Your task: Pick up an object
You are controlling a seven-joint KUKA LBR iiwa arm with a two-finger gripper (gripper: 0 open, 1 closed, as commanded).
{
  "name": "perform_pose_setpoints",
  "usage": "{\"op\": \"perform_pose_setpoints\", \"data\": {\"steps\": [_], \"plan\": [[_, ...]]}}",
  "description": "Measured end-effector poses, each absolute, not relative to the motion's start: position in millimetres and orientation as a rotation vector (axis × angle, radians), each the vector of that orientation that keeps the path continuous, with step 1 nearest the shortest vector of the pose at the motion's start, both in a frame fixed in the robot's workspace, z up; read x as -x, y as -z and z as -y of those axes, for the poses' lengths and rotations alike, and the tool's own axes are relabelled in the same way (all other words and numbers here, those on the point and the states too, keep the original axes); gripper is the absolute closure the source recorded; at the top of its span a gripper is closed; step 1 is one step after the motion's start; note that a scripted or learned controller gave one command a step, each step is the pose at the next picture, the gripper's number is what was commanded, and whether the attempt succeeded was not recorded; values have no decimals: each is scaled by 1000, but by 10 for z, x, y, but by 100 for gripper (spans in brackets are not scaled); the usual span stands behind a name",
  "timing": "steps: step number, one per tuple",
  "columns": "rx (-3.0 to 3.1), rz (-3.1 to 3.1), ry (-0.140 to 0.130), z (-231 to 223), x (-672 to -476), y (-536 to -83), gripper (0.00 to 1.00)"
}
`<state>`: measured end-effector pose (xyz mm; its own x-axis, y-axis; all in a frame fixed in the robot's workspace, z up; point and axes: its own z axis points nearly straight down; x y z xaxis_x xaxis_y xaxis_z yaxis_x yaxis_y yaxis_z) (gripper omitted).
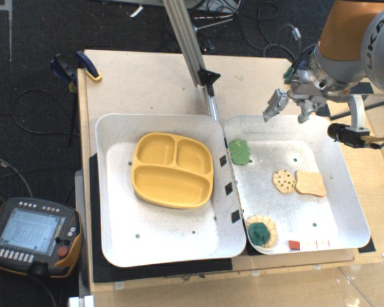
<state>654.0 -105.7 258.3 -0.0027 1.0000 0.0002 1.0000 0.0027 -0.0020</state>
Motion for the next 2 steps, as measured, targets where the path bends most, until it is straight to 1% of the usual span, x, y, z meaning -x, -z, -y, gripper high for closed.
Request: {"op": "perform_pose_setpoints", "data": {"steps": [1,2], "plan": [[2217,2224,-3,1057,-6540,-2583,0],[2219,2217,-7,1095,-6507,-1948,0]]}}
